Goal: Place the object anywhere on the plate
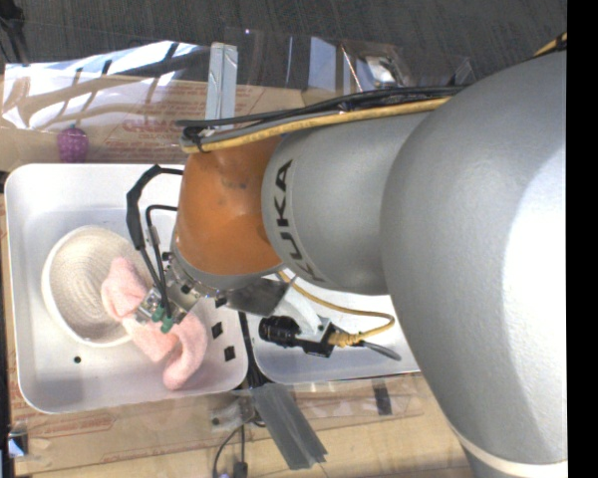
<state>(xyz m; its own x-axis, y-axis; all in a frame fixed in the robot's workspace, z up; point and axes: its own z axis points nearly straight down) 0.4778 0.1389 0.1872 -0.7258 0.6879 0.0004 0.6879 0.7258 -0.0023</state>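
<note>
End effector (157,312) is seen low in the left bin (30,376), at the plate's right rim, pressed into or just above the middle of the pink object (182,358). Whether it is wide, narrow or closed on anything cannot be told: the tip is masked by the wrist and by pink folds.

Pink object: soft, fleecy, cloth-like or plush, lumpy and folded. Its long axis is judged to run from upper left to lower right in the view. The upper-left lobe is draped over the rim of the plate (72,267); the lower-right lobe is lying on the bin floor, near the bin's right wall. So the object is partly on the plate and partly off it.

Key relation: the plate centre lies to the left of the end effector and slightly up in the view, close by. A short carry that way would be called for, if a grip is had at all.

Plate: round, pale beige, concentrically ribbed, shallow. Bins: white, smooth, hard plastic with rounded corners. The right bin (379,364) is largely covered by the grey arm (399,207).

A small purple knobbly thing (73,144) is noted on the desk (90,424) beyond the left bin, well apart from the work.
</note>
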